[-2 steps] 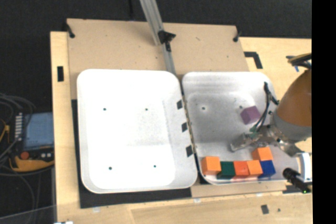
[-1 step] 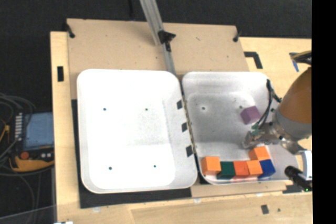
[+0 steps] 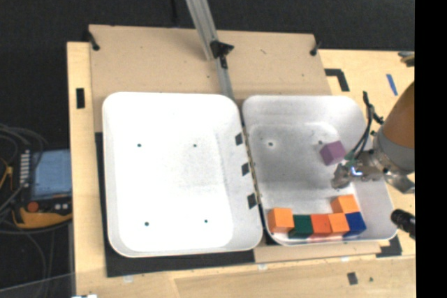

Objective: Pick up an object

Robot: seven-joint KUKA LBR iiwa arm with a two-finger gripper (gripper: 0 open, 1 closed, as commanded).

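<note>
In the right bin [image 3: 293, 115], toward three o'clock, the claw [image 3: 347, 173] hangs just beside a purple block [image 3: 332, 151]; whether it is apart or together I cannot tell. Orange, green and blue blocks [image 3: 321, 222] line its six o'clock wall.

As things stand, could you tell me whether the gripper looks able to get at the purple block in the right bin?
Probably yes. The purple block lies alone on the bin floor, apart from the row of blocks at the near wall, and the gripper sits just beside it with nothing between.
</note>
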